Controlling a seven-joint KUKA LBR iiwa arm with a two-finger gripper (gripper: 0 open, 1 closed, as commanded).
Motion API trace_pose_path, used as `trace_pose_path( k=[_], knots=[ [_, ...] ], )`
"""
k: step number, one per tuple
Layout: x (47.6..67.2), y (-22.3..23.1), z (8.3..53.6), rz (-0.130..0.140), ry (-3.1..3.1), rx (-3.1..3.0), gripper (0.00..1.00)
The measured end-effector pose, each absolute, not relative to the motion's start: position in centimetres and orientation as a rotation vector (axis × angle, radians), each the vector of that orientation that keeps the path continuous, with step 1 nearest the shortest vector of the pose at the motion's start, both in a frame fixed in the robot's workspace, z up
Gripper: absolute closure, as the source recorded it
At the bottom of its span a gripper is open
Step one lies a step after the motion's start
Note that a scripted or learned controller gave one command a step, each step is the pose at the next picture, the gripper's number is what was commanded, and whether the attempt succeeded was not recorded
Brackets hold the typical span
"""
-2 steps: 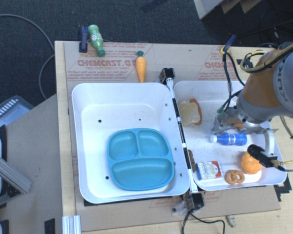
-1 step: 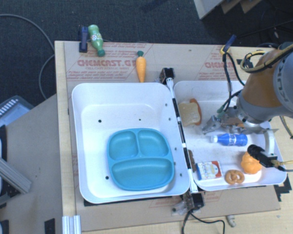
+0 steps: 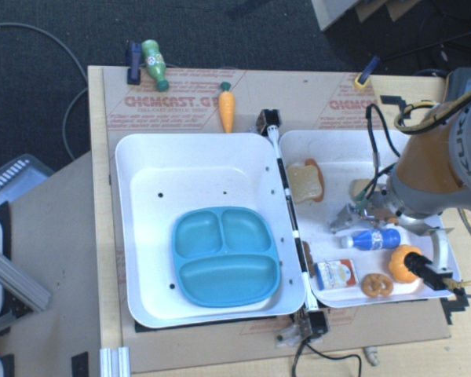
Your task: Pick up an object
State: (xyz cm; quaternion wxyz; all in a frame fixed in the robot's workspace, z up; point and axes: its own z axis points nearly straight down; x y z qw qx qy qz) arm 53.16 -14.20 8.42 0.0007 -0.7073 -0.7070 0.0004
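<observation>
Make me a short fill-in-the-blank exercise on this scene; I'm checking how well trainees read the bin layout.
1. The blue divided plate lies in the ____ bin.
2. The toy carrot lies on the bench, outside both ____.
3. The slice of bread lies in the ____ bin.
4. The gripper hangs just above the blue ____, which lies beside the orange.

Missing words: left; bins; right; bottle
</observation>
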Motion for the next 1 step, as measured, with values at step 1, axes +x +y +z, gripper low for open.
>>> trace_pose_path(
  k=[1],
  knots=[
    [49.45,-11.27,8.42,0.001,-2.22,-2.22,0.0]
  ],
)
